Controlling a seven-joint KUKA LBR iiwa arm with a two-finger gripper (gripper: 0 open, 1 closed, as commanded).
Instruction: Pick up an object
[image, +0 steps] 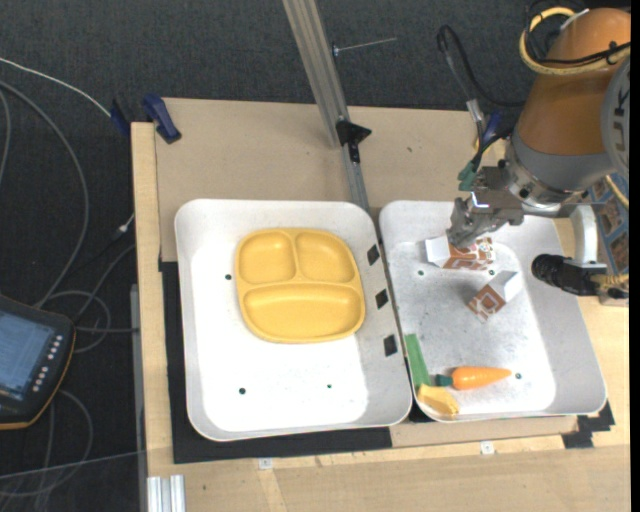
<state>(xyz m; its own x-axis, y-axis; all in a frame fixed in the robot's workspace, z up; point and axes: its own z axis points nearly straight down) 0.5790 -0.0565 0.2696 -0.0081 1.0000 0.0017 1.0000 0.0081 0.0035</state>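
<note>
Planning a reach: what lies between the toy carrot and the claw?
In the camera view, one small brown-and-white box lies between the carrot and the claw.

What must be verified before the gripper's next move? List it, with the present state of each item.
1. Gripper over a target: ok, it sits above the white and brown carton at the back of the right bin.
2. Carton held: cannot tell, the gripper hides the contact.
3. Neighbour clear: ok, the small brown and white box lies apart, nearer the front.
4. Toy carrot out of the way: ok, it lies at the bin's front, beside the green strip.
5. Left bin untouched: ok, the yellow divided plate lies flat in it.
</note>
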